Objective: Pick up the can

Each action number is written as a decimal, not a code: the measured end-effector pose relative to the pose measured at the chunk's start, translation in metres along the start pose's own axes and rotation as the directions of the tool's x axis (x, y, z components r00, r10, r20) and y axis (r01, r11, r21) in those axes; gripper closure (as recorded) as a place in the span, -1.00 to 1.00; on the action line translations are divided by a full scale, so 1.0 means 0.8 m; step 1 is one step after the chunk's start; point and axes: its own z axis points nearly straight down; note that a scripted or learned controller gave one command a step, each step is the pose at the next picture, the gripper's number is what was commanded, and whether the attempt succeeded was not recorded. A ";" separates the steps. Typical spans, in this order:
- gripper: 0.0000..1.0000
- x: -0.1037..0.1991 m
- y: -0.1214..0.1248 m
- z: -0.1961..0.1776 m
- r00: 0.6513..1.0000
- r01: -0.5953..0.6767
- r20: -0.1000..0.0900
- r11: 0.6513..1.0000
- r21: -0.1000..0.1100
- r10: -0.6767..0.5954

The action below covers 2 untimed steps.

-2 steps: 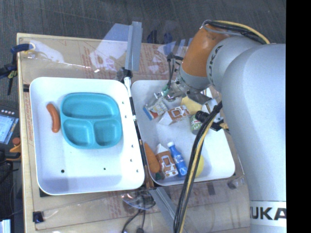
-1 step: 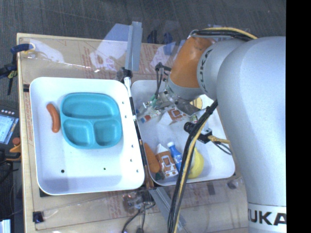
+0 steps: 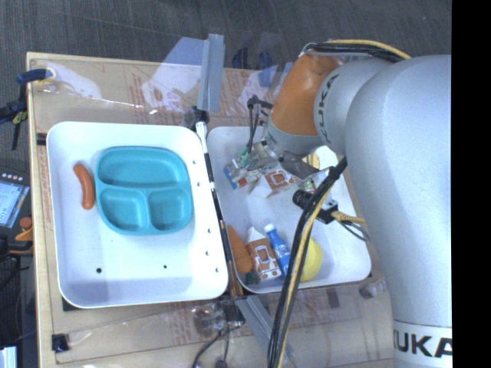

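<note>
honestly can't tell the two-finger gripper (image 3: 257,167) state; that small printed metal can (image 3: 265,257) in the right white bin (image 3: 222,140) looks light, stiff, slippery, so grab across its sides

I see the bench (image 3: 115,90), a pale board with a clear plastic sheet (image 3: 153,83) over its far side, carrying two white bins touching side by side: left bin (image 3: 77,274), right bin (image 3: 230,140).
</note>
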 end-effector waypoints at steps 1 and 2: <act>1.00 -0.076 -0.018 0.007 0.999 -0.047 0.005 0.999 -0.009 0.047; -1.00 -0.077 -0.018 0.008 0.999 -0.048 0.005 0.999 -0.007 0.048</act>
